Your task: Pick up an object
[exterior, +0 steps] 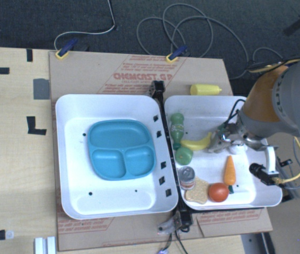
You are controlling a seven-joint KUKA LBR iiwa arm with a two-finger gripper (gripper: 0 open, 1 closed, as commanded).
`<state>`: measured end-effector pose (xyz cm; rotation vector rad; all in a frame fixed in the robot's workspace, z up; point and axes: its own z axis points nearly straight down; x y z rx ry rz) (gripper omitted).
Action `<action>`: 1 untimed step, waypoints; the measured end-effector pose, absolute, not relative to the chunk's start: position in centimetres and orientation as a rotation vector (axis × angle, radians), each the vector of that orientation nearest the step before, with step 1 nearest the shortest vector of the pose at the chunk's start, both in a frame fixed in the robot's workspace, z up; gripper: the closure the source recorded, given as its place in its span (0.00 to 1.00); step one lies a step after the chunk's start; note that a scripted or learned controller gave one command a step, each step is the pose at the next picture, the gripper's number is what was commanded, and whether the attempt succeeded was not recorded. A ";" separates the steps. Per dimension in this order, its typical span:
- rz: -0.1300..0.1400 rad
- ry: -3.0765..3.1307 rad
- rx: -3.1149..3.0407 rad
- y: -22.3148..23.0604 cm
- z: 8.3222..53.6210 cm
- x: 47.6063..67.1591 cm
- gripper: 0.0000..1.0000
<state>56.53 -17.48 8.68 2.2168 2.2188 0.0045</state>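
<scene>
Cardboard underlies the right bin; inside, the gripper touches a curved yellow banana; its grip can't be told.

The arm is bulky and grey, with an orange band, black cables, and a metallic end effector.

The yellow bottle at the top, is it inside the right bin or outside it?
Outside. The yellow bottle lies on its side on the cardboard, just beyond the far rim of the right bin.
</scene>
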 end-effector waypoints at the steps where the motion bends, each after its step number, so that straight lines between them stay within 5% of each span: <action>1: 0.004 2.217 2.218 -18.5 8.7 52.3 0.00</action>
